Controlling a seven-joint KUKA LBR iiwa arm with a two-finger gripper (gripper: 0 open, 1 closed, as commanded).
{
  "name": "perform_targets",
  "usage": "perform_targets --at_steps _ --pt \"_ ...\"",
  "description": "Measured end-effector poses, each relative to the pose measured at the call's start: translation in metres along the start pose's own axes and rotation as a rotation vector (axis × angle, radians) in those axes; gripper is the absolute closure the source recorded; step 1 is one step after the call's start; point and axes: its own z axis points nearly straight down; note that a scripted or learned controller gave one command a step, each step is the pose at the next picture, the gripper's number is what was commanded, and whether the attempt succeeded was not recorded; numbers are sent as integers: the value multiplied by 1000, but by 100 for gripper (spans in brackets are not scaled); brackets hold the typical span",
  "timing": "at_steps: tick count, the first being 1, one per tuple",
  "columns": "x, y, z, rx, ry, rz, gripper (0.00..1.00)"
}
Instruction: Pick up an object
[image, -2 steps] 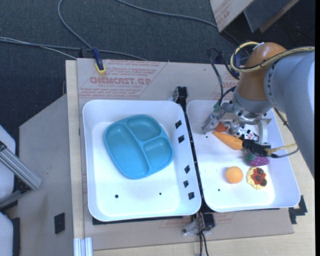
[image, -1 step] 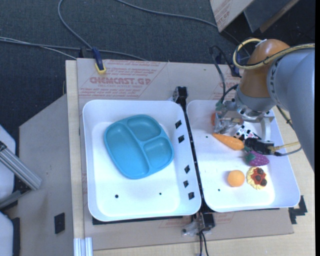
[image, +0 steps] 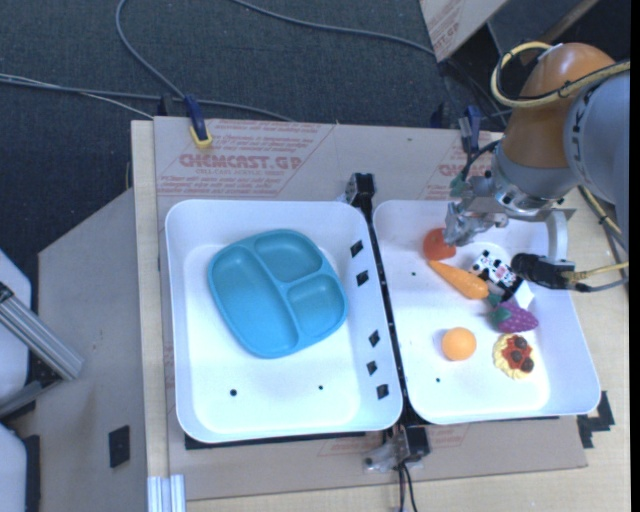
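Two shallow white bins sit side by side on the bench. The left bin (image: 190, 400) carries one thing — a blue divided plate (image: 278, 291) with three compartments, lying toward that bin's far edge and left of its middle.

The right bin (image: 560, 385) holds six small items. One red piece (image: 436, 243) lies near the far left part of the bin. One orange carrot (image: 460, 279) lies just in front of it, its long axis running on a slant from the far left toward the near right, the narrow tip toward the bin's left edge. One black-and-white toy (image: 493, 268) rests against the carrot's right end, and one purple grape bunch (image: 513, 319) lies just in front of that. One orange ball (image: 459, 344) sits near the bin's middle, apart from the others. One round yellow piece with red and dark toppings (image: 516, 356) lies to the ball's right, near the right edge.

The gripper (image: 462, 228) hangs over the far part of the right bin, its grey arm and orange band reaching in from the right. Whether its fingers are apart or together cannot be told from this angle. The red piece lies just beside the gripper's tip, on its left and slightly nearer the camera — touching or nearly so, though contact is not clear. Nothing is seen between the fingers.
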Motion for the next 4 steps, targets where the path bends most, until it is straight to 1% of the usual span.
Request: perform_targets --at_steps 1,2,3,4 --pt "1 2 -66 -3 0 -2 100" --pt "1 2 -53 7 1 -2 100" --pt "57 -19 -55 9 4 -5 100" --pt "103 -31 -65 8 3 -6 100"
